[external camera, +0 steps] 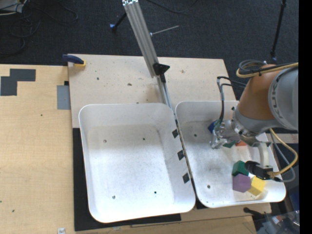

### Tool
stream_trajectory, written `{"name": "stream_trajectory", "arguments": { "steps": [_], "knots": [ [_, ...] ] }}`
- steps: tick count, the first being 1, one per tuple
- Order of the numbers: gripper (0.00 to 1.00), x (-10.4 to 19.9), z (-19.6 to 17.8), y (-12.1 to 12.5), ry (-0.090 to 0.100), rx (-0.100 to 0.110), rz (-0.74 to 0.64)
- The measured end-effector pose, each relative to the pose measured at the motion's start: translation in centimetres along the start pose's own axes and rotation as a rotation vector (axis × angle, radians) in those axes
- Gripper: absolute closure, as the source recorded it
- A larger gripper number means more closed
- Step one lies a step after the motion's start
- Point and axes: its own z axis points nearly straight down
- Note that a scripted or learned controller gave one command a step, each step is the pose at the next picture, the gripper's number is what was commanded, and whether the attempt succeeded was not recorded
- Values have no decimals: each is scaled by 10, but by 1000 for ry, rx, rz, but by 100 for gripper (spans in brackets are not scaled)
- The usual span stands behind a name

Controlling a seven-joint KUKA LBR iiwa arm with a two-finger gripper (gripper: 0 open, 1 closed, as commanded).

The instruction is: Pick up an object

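Gripper (218, 141) low over the floor of the right bin (204, 179), toward that bin's far half, hanging off the grey arm (285, 101) with its orange band (253, 99). Metal fingers pointing down and a little leftward; whether spread or closed cannot tell, the gap between them being too small and blurred to read. Nothing seen between the fingers. Blue object (213, 127) just beside the gripper on its far side, partly hidden by the wrist, touching or apart not clear. Small red piece (241, 143) peeking out beside the gripper toward the right bin's right wall, mostly covered by the arm.

Near corner of the right bin holds 3 blocks in a cluster: green block (238, 168) farthest from the corner, purple block (241, 183) just nearer and touching it, yellow block (257, 185) right of the purple, pressed against it. All 3 well apart from the gripper.

Left bin (97, 126) lies against the right bin's left wall, 3 black clips (180, 154) along the shared edge. Slanted aluminium rail (144, 40) rises from behind the right bin's far left corner
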Motion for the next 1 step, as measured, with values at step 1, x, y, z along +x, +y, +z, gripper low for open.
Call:
{"name": "stream_trajectory", "arguments": {
  "steps": [1],
  "knots": [
    [100,-10,-50,4,-2,-7,-3]
  ]
}}
